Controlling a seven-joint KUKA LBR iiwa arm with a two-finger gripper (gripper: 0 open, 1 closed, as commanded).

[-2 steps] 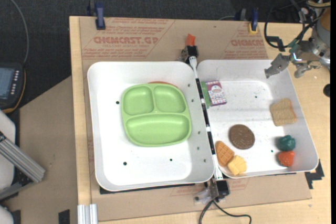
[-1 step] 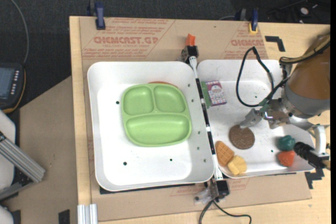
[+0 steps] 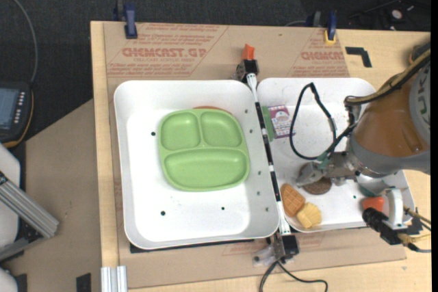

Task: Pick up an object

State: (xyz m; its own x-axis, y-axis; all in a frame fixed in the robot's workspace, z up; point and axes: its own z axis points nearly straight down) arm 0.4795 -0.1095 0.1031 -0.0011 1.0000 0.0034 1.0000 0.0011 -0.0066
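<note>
The arm comes in from the right and its jaws are low in the right bin, pressed down near a dark round object that lies on the bin floor. The metal fingers are small and partly hidden under the wrist, so I cannot tell how far the jaws are open, and I cannot tell if anything is between them. Just in front of the dark object, nearer to the front edge of the bin, lie a waffle-like piece and a yellow piece, which touch each other (both look like toy food). A small purple and white packet rests at the back left of the same bin, beside the wall between the bins, and a black cable loops above the floor there. The left bin holds a green divided plate, well apart from the arm. As I judge it, the task is at the grasping step: the approach seems finished, with the jaws low at the dark object, but nothing is seen lifted. What is left is to close on it firmly and raise it out of the bin.
</note>
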